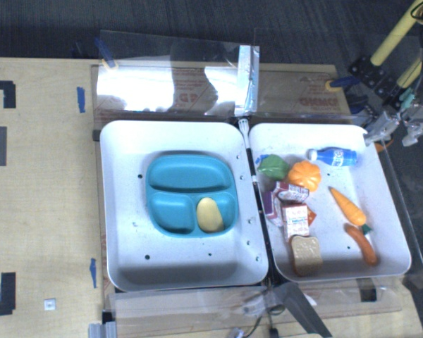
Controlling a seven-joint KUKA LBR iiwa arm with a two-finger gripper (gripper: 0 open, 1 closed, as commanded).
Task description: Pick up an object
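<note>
A slice of bread (306, 253) is located at the lower edge of the right bin (395, 217), below a carrot (347, 205). The gripper (398, 122) is positioned at the frame's upper right; its opening cannot be determined.

From my console I see two shallow white plastic bins side by side. The left bin (120, 252) holds a blue three-compartment tray (162, 178), with a pale yellow egg-shaped piece (210, 215) in its lower right compartment. The right bin (391, 238) holds a clear bottle with a blue label (333, 156), a small orange pumpkin (304, 175), a green leafy toy (273, 165), an orange carrot (350, 205), a reddish sausage (361, 243), a brown bread slice (306, 253) and a red-and-white packet (296, 220).
</note>
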